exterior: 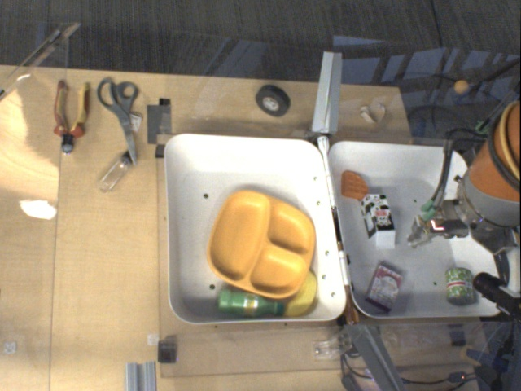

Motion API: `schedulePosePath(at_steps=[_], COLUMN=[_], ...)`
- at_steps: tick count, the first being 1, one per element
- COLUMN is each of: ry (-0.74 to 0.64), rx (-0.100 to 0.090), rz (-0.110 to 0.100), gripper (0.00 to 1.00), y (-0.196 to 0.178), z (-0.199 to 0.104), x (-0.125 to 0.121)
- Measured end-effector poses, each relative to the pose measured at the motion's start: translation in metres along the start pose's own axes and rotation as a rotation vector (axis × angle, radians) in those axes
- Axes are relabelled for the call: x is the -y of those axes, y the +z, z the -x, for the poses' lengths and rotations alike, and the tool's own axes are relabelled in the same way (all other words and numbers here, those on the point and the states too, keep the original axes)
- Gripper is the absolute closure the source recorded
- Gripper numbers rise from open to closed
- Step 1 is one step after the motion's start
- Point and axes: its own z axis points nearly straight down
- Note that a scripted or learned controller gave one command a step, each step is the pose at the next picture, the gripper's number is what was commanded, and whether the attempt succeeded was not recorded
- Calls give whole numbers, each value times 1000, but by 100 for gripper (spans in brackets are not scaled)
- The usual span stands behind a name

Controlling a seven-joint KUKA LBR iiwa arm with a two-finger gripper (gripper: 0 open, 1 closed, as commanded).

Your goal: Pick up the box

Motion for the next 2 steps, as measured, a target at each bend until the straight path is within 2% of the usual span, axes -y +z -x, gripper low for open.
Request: schedulePosePath(at_steps=[1, 2], ry=[0, 168], rx=[0, -1], rz=[-1, -6], gripper=[0, 0], y=[0, 77], z=[0, -12], x=[0, 3])
